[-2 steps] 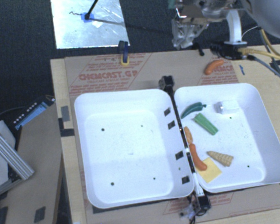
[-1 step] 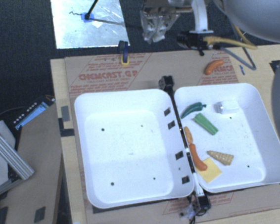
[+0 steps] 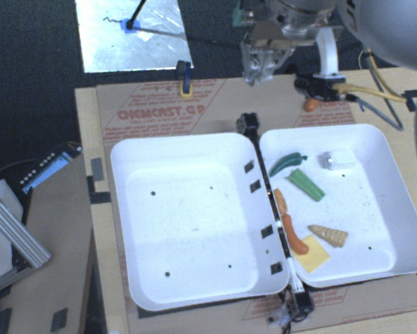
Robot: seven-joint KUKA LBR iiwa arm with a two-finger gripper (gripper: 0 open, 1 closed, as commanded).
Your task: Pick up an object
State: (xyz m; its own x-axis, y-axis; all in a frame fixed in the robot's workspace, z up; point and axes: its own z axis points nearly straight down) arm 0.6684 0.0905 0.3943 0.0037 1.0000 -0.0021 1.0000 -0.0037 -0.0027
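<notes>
The pincer [image 3: 261, 64] hangs above the tabletop [image 3: 209, 103], beyond the far rim of the right bin [image 3: 400, 194], and well apart from everything lying in that bin. Whether it is apart or together I cannot tell, because its tips are small and blurred against the cardboard sheet; nothing shows between them.

All the loose things sit in the right bin. A curved dark green pepper [image 3: 286, 162] lies near the bin's far left corner, close to the divider shared with the left bin [image 3: 135, 207]. Just beside it, toward the bin's middle, a lighter green oblong piece [image 3: 306, 185] lies at a slant. A small white block [image 3: 337, 159] rests near the far wall. Along the divider side lies an orange carrot-like piece [image 3: 293, 235], its lower end touching a flat yellow square [image 3: 312, 253] at the near left corner. A tan ridged cone [image 3: 328, 235] lies just beside the yellow square, toward the bin's middle.
</notes>
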